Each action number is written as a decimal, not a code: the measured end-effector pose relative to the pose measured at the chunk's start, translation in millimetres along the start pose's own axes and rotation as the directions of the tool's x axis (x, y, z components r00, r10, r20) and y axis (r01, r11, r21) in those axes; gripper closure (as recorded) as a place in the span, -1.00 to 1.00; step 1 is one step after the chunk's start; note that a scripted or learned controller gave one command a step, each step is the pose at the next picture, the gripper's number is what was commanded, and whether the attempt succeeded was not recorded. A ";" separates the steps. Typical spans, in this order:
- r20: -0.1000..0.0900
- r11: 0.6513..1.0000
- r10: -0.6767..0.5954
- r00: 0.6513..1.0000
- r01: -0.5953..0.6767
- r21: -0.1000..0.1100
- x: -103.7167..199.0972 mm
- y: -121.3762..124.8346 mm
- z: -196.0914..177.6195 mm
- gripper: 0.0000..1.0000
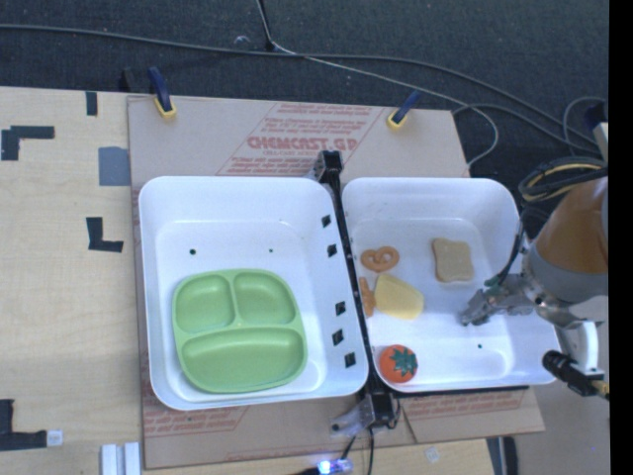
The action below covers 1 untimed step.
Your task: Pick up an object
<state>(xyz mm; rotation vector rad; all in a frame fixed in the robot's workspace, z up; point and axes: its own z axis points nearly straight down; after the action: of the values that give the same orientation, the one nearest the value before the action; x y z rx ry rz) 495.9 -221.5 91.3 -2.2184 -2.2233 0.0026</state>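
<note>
Hovering low over the right bin (495,201) floor, the gripper (477,310) sits near the toast slice (453,260), probably its target since it lies closest, though whether its fingers are spread or closed cannot be told.

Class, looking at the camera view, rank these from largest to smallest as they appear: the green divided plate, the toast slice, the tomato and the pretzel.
1. Green divided plate, by far the largest.
2. Toast slice and tomato look about alike, so I won't separate them.
3. Pretzel, slightly smaller.
</note>
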 end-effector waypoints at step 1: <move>-0.001 1.000 -0.001 1.000 0.001 0.000 10.1 -0.8 -52.3 1.00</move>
<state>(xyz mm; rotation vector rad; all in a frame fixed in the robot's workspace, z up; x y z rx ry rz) 495.1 -211.3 143.6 -2.2171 -2.2231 0.0010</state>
